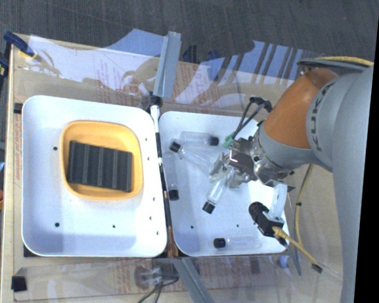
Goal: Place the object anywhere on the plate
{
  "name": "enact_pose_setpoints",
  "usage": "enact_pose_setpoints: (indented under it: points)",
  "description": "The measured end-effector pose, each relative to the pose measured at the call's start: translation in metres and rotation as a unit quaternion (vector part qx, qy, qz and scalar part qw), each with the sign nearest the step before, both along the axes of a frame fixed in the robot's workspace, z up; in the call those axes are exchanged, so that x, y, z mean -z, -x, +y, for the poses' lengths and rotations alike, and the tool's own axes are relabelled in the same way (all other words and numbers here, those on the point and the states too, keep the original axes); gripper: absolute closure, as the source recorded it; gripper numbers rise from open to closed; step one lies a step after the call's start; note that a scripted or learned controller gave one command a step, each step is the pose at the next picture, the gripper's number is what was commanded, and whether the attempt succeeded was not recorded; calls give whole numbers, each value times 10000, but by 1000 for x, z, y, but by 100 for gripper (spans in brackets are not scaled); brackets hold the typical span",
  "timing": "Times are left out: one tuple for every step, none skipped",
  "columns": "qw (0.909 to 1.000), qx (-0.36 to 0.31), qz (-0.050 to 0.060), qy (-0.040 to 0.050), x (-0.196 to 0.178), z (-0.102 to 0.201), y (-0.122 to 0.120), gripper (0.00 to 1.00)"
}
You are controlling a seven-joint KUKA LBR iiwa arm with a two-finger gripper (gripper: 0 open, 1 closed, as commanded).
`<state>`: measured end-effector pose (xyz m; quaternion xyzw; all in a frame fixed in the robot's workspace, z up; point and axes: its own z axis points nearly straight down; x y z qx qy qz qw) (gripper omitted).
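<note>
A yellow plate (105, 132) lies in the left bin (38, 220), with a dark ribbed block (101, 166) on its middle. Several clear plastic tubes with black caps lie in the right bin (188, 236). One tube (193, 143) rests near the bin's top left. Another tube (214, 194) lies slanted at the centre, its cap pointing down-left. My gripper (229, 167) is low over the right bin's middle, right at the upper end of that slanted tube. Whether it touches the tube is unclear.
A third clear tube (234, 242) with a black cap lies by the right bin's front wall. A small black cap (174, 194) sits near the divider between the bins. A black cable fitting (261, 216) hangs below the wrist over the right bin's right side.
</note>
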<state>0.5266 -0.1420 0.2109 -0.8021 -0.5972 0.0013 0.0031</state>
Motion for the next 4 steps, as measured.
enact_pose_setpoints:
  points:
    - [9911, -1331, -23, 10, -5, 42, -47, 100]
    - [9847, -1744, -23, 6, -10, 96, -70, 100]
    - [9578, -2876, -6, -3, 20, 105, -75, 100]
    - [9578, -2875, -6, -1, 20, 105, -75, 0]
